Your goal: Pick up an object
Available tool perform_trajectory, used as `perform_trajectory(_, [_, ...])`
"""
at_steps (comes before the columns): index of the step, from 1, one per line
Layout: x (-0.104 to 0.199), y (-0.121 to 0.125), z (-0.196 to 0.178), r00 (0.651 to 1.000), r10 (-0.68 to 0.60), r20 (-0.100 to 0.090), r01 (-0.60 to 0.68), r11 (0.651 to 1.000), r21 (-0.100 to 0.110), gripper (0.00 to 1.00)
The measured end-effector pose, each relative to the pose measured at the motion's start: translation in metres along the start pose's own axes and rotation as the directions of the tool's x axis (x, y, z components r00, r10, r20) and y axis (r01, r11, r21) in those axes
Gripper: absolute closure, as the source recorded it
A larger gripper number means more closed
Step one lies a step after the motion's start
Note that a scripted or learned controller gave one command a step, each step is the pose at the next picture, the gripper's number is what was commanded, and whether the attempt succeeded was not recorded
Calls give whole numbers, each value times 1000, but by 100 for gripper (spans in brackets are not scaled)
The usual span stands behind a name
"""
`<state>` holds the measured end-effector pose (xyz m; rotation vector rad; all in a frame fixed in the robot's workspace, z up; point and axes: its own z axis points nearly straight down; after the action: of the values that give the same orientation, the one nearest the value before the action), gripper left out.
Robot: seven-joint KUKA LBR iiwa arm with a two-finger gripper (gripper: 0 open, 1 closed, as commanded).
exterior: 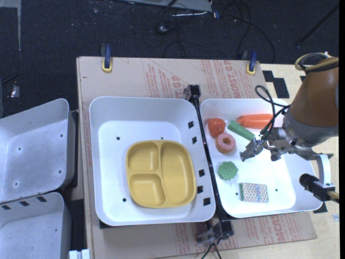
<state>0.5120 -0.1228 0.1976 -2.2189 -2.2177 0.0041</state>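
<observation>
The gripper (262,147) hangs open, holding nothing, just right of the pink doughnut (225,143) in the right bin (280,201).

Red print on the board (178,80) is unreadable.

2 bins sit side by side. The left bin (102,144) holds a divided tray (160,173). The right bin (280,198) holds 6 things — a packet (254,192) nearest, a ball (227,170) behind it, a ring (225,143) further back.
</observation>
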Motion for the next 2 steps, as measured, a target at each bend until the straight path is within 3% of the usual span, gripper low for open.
perform_trajectory(2, [4,-8,103,1000,1,0,-1,1000,-7,0])
